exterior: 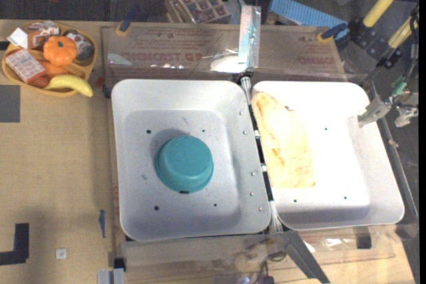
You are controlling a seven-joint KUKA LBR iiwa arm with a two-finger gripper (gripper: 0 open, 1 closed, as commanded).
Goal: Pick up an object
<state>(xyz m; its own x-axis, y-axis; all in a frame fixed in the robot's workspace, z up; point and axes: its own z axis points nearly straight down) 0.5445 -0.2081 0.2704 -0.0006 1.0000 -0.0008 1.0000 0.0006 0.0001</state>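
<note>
A teal bowl (184,163) sits in the white left bin (133,103), a pale yellow cloth with orange streaks (285,143) in the white right bin (346,143), and an orange pumpkin (60,50) and yellow banana (70,84) lie upper left.

Overhead lighting, fairly bright and even. The two white bins (133,103) are near overexposed, with little surface detail. Strong specular glare on the clear plastic sheet (226,62) just behind the bins. Soft, short shadow under the teal bowl (184,163) inside the left bin. Clutter beyond the bins is dim. Overall image soft and grainy; fine detail is blurred.
</note>
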